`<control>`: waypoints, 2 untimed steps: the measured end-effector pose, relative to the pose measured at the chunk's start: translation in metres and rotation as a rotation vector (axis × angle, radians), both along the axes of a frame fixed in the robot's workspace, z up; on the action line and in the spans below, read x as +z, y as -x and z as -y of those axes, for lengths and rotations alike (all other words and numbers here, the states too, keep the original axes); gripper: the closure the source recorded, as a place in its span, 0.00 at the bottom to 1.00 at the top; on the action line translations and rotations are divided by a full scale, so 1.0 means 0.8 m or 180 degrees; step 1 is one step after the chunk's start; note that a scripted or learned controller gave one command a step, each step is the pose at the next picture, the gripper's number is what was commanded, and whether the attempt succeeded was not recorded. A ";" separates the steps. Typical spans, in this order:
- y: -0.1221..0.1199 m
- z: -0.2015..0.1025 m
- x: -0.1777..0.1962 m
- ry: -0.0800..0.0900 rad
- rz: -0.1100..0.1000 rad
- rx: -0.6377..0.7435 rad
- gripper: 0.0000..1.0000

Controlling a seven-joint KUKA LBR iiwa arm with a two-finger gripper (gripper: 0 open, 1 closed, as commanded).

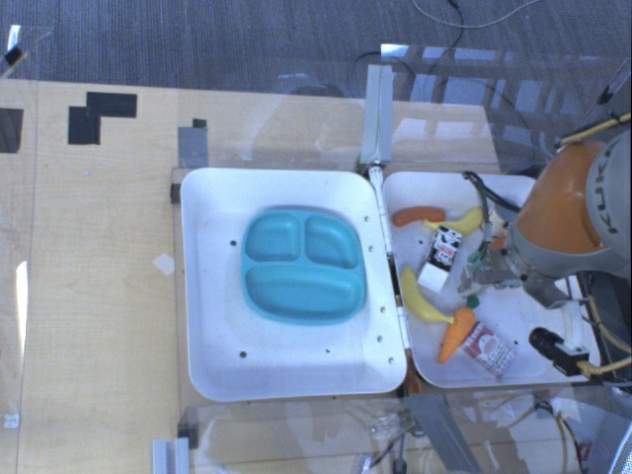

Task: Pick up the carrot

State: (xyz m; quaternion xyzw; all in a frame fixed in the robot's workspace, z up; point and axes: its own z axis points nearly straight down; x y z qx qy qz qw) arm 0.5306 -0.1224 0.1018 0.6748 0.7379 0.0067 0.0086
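Gripper [474, 279] is hovering just above carrot [455, 333] in right bin [553, 368], lower right; finger state unclear.

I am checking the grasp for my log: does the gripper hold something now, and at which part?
It cannot be told. The gripper hovers in the right bin above the carrot, which lies on the bin floor.

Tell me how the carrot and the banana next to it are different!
The carrot is orange with a green top; the banana is plain yellow. The carrot is straight and tapers to a point, while the banana curves. The carrot lies nearer the right bin's front edge; the banana lies along that bin's left wall. Both are toy foods lying flat in the same bin, almost touching.
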 end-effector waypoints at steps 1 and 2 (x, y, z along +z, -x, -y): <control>0.021 -0.049 0.158 -0.0002 -0.0045 0.0053 1.00; 0.053 -0.072 0.181 0.0003 -0.0049 0.0395 1.00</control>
